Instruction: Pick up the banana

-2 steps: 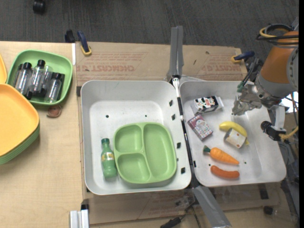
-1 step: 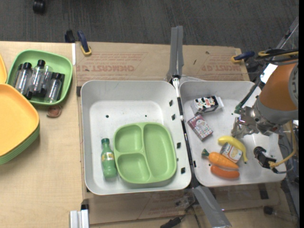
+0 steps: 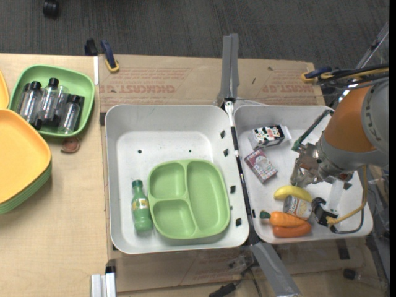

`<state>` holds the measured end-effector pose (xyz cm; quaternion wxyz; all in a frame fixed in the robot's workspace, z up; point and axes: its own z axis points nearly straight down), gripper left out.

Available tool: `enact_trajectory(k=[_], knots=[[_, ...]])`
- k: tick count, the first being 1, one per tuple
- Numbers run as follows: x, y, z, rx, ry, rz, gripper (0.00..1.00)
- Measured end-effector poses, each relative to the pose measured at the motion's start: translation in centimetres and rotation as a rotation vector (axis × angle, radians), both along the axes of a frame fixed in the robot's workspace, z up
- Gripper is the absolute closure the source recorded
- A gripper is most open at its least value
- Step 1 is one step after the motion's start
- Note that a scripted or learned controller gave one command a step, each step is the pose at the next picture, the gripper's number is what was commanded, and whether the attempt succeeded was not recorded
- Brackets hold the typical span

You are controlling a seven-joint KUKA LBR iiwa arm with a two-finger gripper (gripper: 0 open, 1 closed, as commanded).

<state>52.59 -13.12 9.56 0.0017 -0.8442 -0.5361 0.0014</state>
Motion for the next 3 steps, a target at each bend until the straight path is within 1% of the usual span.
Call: enact_trajectory(k=[1,2,3], knots=[[0.6,-1.4,5.9,-0.004,-0.001,-0.534,1.0],[11.0,-1.3,3.5,-0.006,0.001,-0.927,1.0],[9.0,-9.1,4.3,-0.004,0.002,-0.752,1.0]])
